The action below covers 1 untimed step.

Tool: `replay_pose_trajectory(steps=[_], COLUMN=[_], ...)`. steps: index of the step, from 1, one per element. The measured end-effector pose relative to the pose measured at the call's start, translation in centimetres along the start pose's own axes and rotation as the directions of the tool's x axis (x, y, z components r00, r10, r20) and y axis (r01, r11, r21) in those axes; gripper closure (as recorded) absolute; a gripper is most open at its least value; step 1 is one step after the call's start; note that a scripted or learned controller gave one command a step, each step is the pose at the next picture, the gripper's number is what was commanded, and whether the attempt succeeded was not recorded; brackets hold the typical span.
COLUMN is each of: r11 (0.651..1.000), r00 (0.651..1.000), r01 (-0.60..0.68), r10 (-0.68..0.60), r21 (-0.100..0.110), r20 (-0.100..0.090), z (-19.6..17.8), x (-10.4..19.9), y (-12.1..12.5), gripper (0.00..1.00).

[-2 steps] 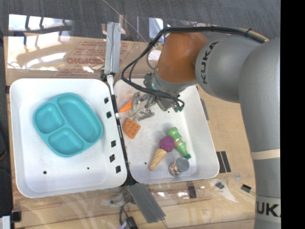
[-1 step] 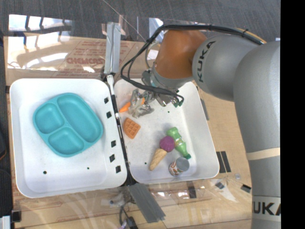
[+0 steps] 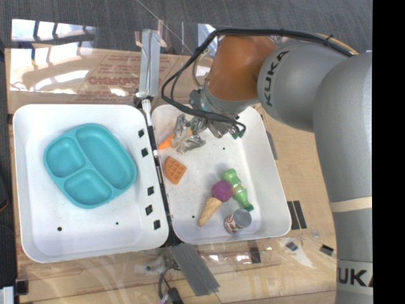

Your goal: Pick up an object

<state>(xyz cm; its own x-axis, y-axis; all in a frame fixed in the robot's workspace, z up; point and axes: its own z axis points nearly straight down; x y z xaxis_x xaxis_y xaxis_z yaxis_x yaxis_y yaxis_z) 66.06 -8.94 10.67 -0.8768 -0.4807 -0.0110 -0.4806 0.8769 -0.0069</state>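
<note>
We see the gripper [image 3: 188, 133] low over the right bin's [image 3: 269, 189] upper left, beside an orange piece [image 3: 165, 143], though we cannot tell its state, while the waffle [image 3: 175, 170], ice-cream cone [image 3: 214, 201], green bottle [image 3: 236, 187] and small can [image 3: 237, 221] lie apart below it, and a teal plate [image 3: 90, 164] sits in the left bin [image 3: 31, 227].

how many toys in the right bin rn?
5. Orange piece at the left wall by the gripper; waffle below it; ice cream cone, green bottle and a small cup near the front. The arm may hide more.
</note>
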Motion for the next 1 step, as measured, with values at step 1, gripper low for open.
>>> replay_pose_trajectory(steps=[1], r11=[1.000], r00=[1.000], r01=[0.001], r10=[-0.001], r21=[0.003], r20=[0.006], z=[-1.15], x=[-0.20], y=[-0.01], gripper=[1.00])
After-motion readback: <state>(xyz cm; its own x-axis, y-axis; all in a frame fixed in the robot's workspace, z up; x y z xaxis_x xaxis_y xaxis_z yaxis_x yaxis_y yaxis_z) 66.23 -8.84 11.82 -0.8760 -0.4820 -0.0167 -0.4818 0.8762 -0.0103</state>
